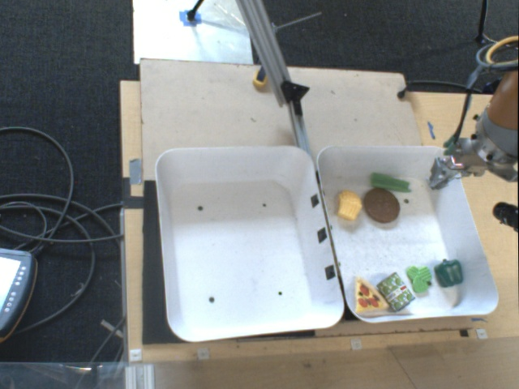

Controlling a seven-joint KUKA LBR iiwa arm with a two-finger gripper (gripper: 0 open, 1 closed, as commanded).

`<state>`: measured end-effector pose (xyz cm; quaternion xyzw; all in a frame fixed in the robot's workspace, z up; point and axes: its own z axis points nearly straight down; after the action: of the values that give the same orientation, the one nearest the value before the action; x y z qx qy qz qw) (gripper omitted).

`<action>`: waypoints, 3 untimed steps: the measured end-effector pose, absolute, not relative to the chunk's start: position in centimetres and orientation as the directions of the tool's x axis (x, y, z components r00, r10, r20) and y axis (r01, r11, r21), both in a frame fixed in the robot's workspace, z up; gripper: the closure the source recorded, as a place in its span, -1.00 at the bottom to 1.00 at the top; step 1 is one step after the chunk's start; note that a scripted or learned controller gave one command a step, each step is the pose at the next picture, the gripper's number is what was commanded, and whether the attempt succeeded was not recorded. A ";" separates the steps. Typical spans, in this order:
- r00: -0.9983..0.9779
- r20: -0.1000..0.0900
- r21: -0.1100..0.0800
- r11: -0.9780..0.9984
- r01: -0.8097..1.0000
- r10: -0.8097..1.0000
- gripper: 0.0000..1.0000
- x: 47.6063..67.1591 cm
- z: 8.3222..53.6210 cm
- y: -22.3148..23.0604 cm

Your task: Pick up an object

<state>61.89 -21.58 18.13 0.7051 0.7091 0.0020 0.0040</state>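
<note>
Your grey arm with the orange band comes in from the right, and its metal claw [443, 171] hangs at the upper right rim of the right-hand shallow white bin [478, 254]; it looks to sit above the wall, not down among the toys, so I judge no pick is under way yet; whether the claw is wide or narrow I cannot tell, for it is too small and blurred.

Everything you could lift lies in that right bin; the long green piece [390, 183] lies nearest the claw, with the round brown disc [381, 206] just below it and the yellow chunk [349, 206] beside the disc; they sit apart enough to allow a clean closing.

Along the near wall lie the pizza-slice toy [369, 297], the green patterned block [396, 291], the light green toy [419, 279] and the dark green pepper-like toy [448, 273]; these crowd each other and the wall, so they seem harder targets.

The left white bin [174, 241] shares the worktop [211, 108].
</note>
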 end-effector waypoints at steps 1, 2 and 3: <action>-0.006 -0.003 0.009 0.006 1.000 1.000 1.00 62.1 23.7 -21.6; -0.010 0.001 0.001 0.010 1.000 1.000 1.00 61.9 22.8 -16.9; -0.010 0.001 0.001 0.010 1.000 1.000 1.00 61.2 23.6 -12.2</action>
<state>61.17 -12.22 23.57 0.7036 0.7106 0.0008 -0.0002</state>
